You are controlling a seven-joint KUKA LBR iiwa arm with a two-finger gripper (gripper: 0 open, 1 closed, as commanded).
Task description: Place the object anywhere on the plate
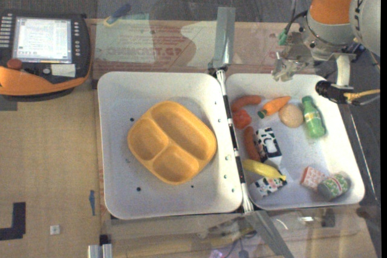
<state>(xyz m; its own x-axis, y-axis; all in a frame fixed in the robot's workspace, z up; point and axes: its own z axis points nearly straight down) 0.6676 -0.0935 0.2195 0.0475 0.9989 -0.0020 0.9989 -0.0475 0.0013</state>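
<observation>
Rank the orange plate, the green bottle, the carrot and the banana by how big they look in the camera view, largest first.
1. Orange plate, by far the largest.
2. Green bottle.
3. Banana and carrot: they look about alike, so no ranking between them. The bottle's lead over both is slight.

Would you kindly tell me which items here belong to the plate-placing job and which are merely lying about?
Job: yellow divided plate; gripper; right-bin toys such as carrot, green bottle, banana.
Lying about: teach pendant; blue marker.
</observation>
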